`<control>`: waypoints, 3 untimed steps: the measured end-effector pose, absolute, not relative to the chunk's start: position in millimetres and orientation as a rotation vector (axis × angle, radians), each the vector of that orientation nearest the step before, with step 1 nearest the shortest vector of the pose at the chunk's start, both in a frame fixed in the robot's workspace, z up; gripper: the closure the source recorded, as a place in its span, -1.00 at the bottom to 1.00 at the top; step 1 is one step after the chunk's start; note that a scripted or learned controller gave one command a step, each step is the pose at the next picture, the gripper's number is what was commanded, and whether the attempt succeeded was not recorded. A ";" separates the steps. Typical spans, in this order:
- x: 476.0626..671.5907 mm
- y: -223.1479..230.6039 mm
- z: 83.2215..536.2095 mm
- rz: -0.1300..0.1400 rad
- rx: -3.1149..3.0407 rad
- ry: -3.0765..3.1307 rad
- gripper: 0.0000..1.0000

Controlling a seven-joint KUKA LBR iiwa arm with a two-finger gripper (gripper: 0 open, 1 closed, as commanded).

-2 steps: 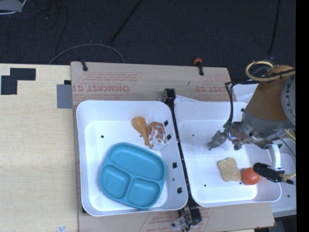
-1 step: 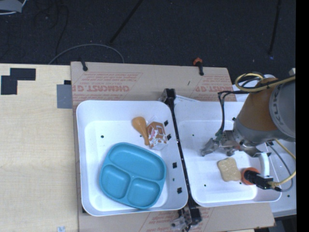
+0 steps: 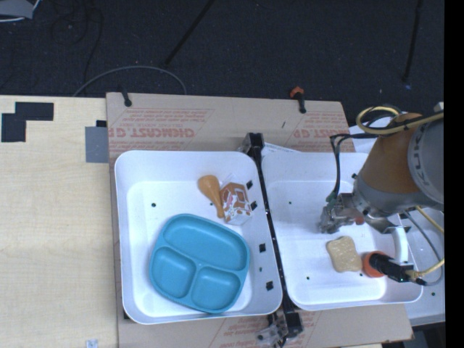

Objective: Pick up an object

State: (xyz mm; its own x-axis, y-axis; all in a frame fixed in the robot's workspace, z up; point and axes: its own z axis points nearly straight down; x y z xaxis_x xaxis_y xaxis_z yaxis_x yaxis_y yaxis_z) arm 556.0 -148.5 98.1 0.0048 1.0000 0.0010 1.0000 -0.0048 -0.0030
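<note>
Tan with a darker, crust-like rim, the bread slice (image 3: 343, 254) lies flat on the floor of the right bin (image 3: 304, 194), toward its near right part. You can see it is nearly square, with its slightly longer axis running from the view's upper left to lower right. The gripper (image 3: 335, 220) sits just beyond the slice's upper edge. You cannot tell whether the claw is apart or together. The arm (image 3: 395, 169) reaches in from the right, its orange band tilted down toward the bin. A blue divided plate (image 3: 199, 262) lies in the left bin (image 3: 138, 194).
</note>
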 end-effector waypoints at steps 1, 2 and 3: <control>559.2 -140.1 155.5 -0.002 -2.220 -2.223 1.00; 566.4 -135.7 201.6 -0.003 -2.221 -2.225 1.00; 563.2 -128.2 259.5 -0.003 -2.221 -2.225 1.00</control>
State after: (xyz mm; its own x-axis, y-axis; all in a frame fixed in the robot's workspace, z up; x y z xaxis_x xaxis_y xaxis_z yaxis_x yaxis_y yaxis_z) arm 563.2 -128.2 259.5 -0.0018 1.0000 -0.0002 1.0000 0.0018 0.0028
